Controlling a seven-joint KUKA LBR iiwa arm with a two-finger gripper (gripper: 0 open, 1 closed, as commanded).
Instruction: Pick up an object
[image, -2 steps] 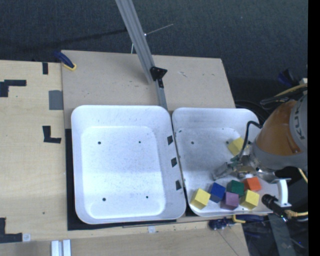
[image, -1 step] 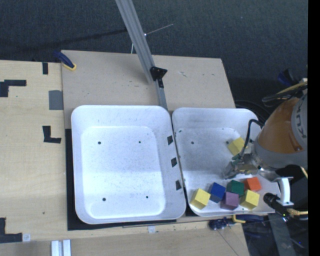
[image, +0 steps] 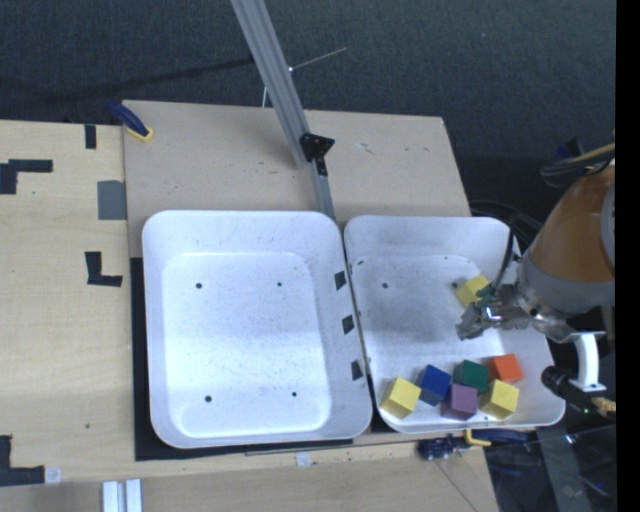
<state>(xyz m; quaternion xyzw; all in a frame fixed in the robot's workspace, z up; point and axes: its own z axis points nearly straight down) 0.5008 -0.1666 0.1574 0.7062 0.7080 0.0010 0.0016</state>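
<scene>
The gripper (image: 480, 318) hangs low in the right bin (image: 420, 240); I cannot tell its opening. A yellow block (image: 470, 290) lies just behind it, other blocks (image: 455, 388) before it

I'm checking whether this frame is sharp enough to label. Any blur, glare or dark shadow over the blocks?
Camera view: soft overall, the gripper blurry beside a yellow block; even lighting without glare on the right bin; faint shadows only, block colours readable.

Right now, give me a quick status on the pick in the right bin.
Hand low in right bin, beside yellow block. No block seen held. Other blocks clustered at near edge, purple block among them.
</scene>
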